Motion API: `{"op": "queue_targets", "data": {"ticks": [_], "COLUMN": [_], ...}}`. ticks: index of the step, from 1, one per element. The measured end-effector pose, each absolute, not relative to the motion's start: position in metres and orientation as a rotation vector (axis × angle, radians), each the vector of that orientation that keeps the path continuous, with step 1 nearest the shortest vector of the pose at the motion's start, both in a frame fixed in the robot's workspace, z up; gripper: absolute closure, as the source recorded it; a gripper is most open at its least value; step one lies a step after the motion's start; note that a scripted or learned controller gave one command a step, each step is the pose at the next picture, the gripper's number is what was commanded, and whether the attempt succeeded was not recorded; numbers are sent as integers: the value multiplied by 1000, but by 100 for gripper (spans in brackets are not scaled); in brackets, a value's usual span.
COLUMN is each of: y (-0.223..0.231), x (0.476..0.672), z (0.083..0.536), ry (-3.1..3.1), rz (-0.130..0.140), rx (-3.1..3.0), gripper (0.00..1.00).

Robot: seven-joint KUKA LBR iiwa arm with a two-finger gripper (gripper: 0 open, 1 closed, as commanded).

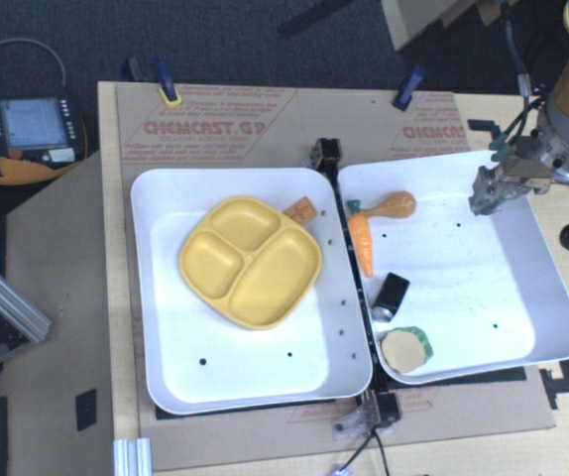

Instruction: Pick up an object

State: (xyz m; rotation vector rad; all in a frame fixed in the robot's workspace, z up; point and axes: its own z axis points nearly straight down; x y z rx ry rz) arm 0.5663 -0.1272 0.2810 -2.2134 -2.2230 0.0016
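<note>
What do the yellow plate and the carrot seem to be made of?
Plate: likely moulded plastic, even yellow with a soft sheen and three smooth compartments. Carrot: probably a plastic toy, uniform orange with a green tip; too small to tell more.

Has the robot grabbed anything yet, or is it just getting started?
Nothing looks picked up yet. The gripper hangs over the right bin's far edge, away from the objects. The carrot, black block and round disc lie along that bin's left side; the yellow plate sits in the left bin. Reaching and grasping remain.
</note>
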Motion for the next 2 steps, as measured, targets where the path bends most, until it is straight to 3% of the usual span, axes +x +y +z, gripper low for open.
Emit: {"op": "queue_targets", "data": {"ticks": [2], "y": [-26], "x": [523], "z": [271], "ry": [-2225], "rz": [1], "rx": [-2212], "gripper": [100]}}
